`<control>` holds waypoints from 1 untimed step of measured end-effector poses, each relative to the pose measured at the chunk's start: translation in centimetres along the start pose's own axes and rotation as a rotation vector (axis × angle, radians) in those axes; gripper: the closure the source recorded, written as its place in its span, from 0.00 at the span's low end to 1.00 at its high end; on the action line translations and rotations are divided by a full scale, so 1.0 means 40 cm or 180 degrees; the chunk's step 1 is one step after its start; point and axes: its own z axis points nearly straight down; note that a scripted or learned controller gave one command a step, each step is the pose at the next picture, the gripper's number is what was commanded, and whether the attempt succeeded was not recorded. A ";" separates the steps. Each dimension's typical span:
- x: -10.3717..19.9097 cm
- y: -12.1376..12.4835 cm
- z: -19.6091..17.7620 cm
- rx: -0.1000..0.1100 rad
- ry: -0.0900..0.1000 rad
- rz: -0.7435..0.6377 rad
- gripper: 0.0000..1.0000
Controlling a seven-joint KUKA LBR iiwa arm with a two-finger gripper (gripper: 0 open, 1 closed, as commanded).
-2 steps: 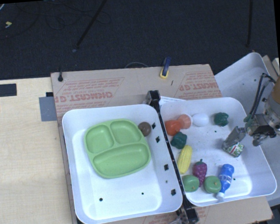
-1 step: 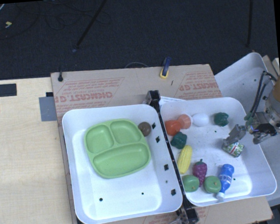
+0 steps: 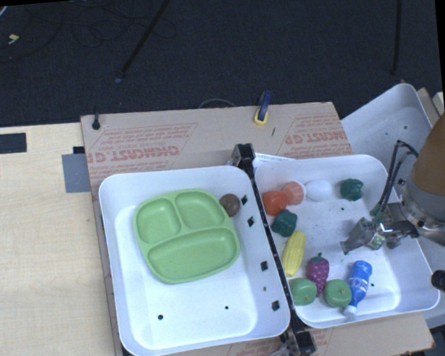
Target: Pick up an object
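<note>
My gripper hangs over the right side of the right bin, with the arm coming in from the right. It is just above a blue and white bottle lying near the bin's front edge. A dark green piece lies behind the gripper, and a white ball is further left. Nothing shows in the gripper's grasp. Purple grapes and yellow corn lie to its left.
The right bin also holds an orange piece, a peach ball, another dark green piece and two green rounds. The left bin holds a green divided plate and a brown ball.
</note>
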 end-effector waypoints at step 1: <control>0.008 0.002 0.109 -0.0001 0.0000 0.0000 0.00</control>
